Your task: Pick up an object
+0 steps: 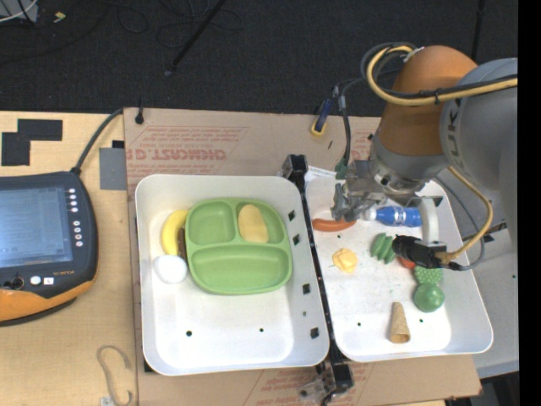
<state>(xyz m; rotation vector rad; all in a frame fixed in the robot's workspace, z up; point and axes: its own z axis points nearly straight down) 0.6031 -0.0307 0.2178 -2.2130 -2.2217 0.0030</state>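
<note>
Gripper (342,210) hangs low in the right bin (473,332), just above the orange carrot-like piece (333,223); whether it grips cannot be told. Grey arm (439,117) reaches in above it, wrist bent downward. Nearby, a blue bottle (397,217) lies just right of the carrot piece.

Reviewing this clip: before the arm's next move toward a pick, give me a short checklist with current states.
1. Gripper over the right bin: ok.
2. Target nearby: orange carrot-like piece lies just below the gripper: ok.
3. Anything between the fingers: cannot tell.
4. Neighbours apart from the target: blue bottle and yellow piece lie separate: ok.
5. Green divided plate sits in the left bin, away from the arm: ok.
</note>
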